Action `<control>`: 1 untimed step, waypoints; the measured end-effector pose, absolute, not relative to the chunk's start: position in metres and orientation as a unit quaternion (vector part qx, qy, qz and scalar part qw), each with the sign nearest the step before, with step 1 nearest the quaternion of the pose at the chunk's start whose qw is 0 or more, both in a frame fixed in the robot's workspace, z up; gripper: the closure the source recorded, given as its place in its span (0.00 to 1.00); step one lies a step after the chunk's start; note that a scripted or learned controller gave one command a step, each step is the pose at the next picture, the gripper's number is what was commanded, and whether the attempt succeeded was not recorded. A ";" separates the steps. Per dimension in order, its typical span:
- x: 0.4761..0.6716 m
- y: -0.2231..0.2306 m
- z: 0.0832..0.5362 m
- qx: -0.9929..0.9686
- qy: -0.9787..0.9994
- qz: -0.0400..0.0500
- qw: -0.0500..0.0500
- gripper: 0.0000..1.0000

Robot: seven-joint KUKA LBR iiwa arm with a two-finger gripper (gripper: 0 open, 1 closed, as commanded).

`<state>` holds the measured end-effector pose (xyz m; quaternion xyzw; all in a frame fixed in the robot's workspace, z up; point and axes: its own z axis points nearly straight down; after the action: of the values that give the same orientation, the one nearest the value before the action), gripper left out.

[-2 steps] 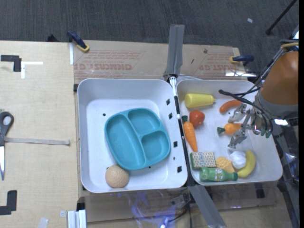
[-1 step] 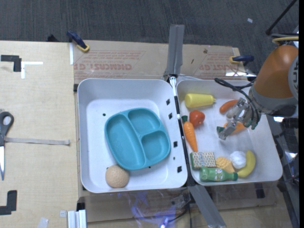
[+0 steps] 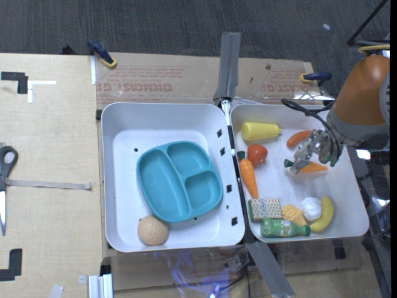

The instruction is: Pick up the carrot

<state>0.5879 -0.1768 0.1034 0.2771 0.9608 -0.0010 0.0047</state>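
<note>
A tapered orange carrot (image 3: 249, 177) with a green stem end was seen lying along the left wall of the right-hand white bin (image 3: 347, 231), just below a red tomato (image 3: 257, 154). The tool (image 3: 308, 158) was poised over an orange item, partly hidden; its state could not be told.

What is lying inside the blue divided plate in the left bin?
Nothing lies in the three compartments of the blue plate; all show bare. A tan ball rests beside its lower rim, on the left bin floor. Whatever is beneath the plate is covered.
</note>
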 end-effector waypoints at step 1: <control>0.588 -0.176 0.103 0.277 0.961 -0.001 0.005 0.00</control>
<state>0.5880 -0.1765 0.1034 0.2771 0.9608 -0.0008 0.0046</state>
